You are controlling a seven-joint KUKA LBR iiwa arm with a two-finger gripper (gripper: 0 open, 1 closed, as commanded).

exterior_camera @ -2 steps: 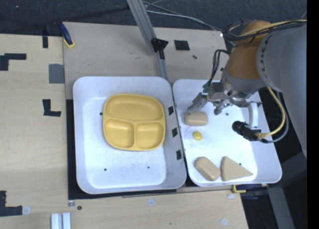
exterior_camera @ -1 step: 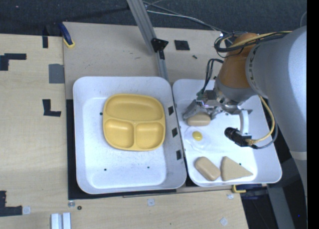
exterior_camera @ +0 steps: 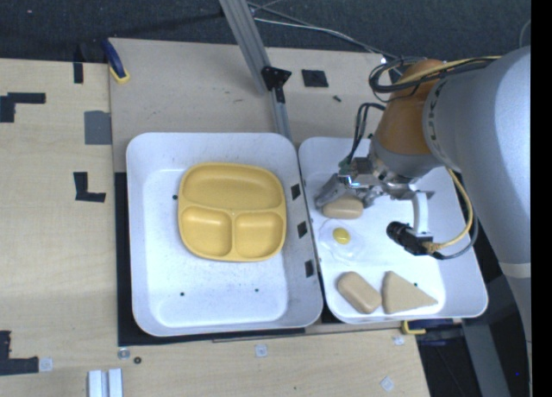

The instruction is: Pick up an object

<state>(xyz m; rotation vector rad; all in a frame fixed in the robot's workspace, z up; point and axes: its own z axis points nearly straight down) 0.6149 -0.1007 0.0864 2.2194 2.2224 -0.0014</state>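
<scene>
Down in the right bin (exterior_camera: pixel 461 296), my gripper (exterior_camera: pixel 342 194) sat low right over a tan bread-like piece (exterior_camera: pixel 343 210), apparently touching it; open or clenched, I couldn't tell. Nearby lay a fried-egg toy (exterior_camera: pixel 341 236), a bread roll (exterior_camera: pixel 358 292) and a tan wedge (exterior_camera: pixel 405 293); the yellow divided plate (exterior_camera: pixel 232 211) sat in the left bin (exterior_camera: pixel 155 296).

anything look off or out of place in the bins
Nothing stands out. The yellow divided plate lies flat in the left bin; the right bin holds a fried egg and tan bread pieces, none spilled over a rim.
</scene>
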